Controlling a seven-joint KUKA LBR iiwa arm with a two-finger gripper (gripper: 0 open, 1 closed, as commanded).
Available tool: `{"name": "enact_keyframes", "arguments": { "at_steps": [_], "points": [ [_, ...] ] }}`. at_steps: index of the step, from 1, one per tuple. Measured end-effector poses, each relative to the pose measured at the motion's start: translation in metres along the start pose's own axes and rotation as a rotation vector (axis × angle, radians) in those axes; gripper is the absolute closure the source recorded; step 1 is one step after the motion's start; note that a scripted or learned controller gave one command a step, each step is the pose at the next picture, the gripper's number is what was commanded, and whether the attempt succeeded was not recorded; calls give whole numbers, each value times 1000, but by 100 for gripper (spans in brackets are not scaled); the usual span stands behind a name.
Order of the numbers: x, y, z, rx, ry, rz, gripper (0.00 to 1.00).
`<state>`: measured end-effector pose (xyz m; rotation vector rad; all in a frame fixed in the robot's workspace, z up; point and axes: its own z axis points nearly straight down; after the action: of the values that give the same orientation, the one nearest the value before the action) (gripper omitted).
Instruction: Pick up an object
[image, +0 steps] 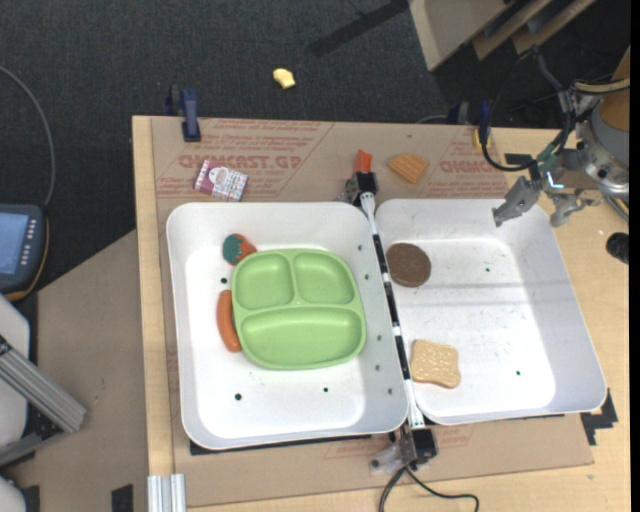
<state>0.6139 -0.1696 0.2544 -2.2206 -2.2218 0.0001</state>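
Brown round disc (408, 264) lies in the right bin (560, 330) near its left wall, a tan biscuit (436, 363) below it. I see the hand (540, 200) over the far rim, fingers spread, holding nothing.

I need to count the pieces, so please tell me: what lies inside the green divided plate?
The three compartments of the green divided plate hold nothing visible. An orange sausage and a small round toy lie beside it in the left bin. Anything under the plate is covered.
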Motion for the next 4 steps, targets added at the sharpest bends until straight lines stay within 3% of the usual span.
{"name": "enact_keyframes", "arguments": {
  "at_steps": [1, 2, 3, 4],
  "points": [
    [87, -1, 75, 8, 5, -8, 0],
    [74, 24, 147, 5, 0, -1, 0],
    [72, 26, 169, 1, 2, 1, 0],
    [76, 16, 166, -7, -2, 2, 0]
  ]
}}
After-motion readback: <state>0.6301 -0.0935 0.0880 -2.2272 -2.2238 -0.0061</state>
